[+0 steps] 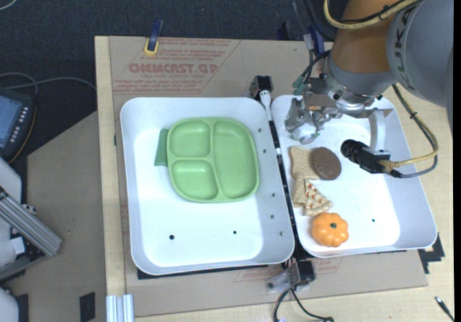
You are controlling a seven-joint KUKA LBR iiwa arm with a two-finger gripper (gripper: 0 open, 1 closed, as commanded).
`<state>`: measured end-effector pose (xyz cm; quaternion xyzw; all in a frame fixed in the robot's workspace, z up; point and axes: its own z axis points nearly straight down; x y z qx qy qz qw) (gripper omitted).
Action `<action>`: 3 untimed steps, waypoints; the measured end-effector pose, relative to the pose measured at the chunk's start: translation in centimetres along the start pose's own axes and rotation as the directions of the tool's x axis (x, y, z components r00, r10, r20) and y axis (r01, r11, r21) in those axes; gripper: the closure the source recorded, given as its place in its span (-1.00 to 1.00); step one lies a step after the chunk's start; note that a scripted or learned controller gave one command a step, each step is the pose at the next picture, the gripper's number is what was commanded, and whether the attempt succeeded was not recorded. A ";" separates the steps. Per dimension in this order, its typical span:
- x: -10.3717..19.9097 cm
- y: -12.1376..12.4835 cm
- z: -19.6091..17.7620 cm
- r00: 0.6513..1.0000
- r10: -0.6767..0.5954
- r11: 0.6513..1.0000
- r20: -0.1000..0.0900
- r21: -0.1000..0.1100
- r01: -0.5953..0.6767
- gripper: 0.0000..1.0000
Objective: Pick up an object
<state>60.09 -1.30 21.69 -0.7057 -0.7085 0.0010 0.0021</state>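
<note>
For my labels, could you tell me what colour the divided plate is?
Light green; the plate shows best in the camera view.

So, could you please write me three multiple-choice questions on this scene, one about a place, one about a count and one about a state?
1. Where does the green plate lie?
A. In the left bin
B. In the right bin
C. On the floor

2. How many compartments does the green plate have?
A. One
B. Three
C. Five

3. How does the small pumpkin stand in relation to the hand?
A. It is clamped in the hand
B. It hangs from the hand
C. It lies apart from the hand, near the front of the right bin

Answers:
1. A, since the plate sits in the left bin, not among the toy foods.
2. B, as its ridges mark off three sections.
3. C, because the hand hovers at the bin's far end, with the round brown cookie between them.
</note>
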 end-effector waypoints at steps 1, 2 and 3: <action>4.5 -0.7 -0.3 1.000 -0.002 1.000 -0.001 -0.002 0.002 1.00; 6.9 -1.8 0.2 1.000 0.001 1.000 0.000 -0.001 -0.001 1.00; 6.5 -1.8 -1.8 1.000 0.004 1.000 0.001 -0.007 -0.004 1.00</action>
